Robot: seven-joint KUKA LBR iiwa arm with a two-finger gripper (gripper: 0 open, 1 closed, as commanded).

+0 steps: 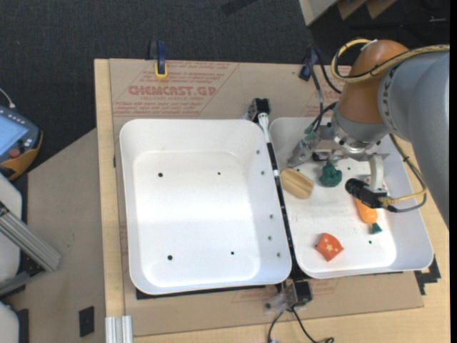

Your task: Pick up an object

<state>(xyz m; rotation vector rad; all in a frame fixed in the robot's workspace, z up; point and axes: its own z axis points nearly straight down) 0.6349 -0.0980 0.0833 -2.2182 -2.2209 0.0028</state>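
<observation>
My gripper (330,160) hangs low over the back half of the right bin (410,245), reaching in from the right. A small dark green object (329,176) sits directly under its tip, touching or nearly touching it. I cannot tell whether it is gripped. A tan wooden block (297,184) lies just left of the gripper, near the wall between the bins. An orange carrot-like piece (367,212) with a green end lies to the right and nearer the front. A red object (329,246) rests near the bin's front.
The left bin (143,148) stands beside the right one on a cardboard-covered bench. The divider rim (275,184) between the bins runs close to the wooden block. Bare bin floor lies in the right bin's front right corner.
</observation>
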